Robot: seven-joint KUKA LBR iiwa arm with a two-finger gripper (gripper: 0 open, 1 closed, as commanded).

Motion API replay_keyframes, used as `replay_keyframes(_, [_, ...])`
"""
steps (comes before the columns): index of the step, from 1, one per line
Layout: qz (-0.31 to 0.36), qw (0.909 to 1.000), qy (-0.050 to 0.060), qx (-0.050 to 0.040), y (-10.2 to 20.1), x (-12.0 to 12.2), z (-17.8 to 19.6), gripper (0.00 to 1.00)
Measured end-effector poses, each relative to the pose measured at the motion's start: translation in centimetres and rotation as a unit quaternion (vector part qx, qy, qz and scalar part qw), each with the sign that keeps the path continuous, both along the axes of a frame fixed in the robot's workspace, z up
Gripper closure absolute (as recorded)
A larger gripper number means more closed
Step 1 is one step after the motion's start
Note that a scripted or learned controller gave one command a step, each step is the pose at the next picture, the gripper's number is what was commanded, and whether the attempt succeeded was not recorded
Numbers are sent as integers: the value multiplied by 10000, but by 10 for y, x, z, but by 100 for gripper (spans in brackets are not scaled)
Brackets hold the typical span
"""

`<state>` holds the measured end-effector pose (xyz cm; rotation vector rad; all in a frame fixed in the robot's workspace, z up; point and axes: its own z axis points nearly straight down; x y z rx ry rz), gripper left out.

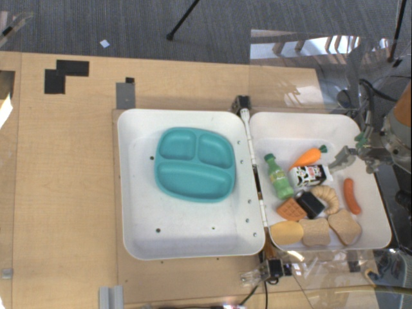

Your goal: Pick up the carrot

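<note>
The carrot (307, 157) is orange with a small green top and lies tilted in the upper middle of the right bin (302, 126). It rests just above a white and black carton (310, 174). My gripper (353, 156) reaches in from the right edge and hangs over the bin's right side, a short way to the right of the carrot's green end. Nothing is seen held in it.
Crowded below the carrot in the right bin are a green bottle (279, 177), a red sausage (351, 196), a waffle (291, 209), a black block (310, 203), a croissant (330, 197) and bread pieces (344, 227). A teal divided plate (194, 163) lies in the left bin (138, 237).
</note>
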<state>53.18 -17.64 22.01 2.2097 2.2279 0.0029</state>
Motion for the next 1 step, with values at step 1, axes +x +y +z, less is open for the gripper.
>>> replay_keyframes(1, [-556,9984,33,23,22,50,-101,0])
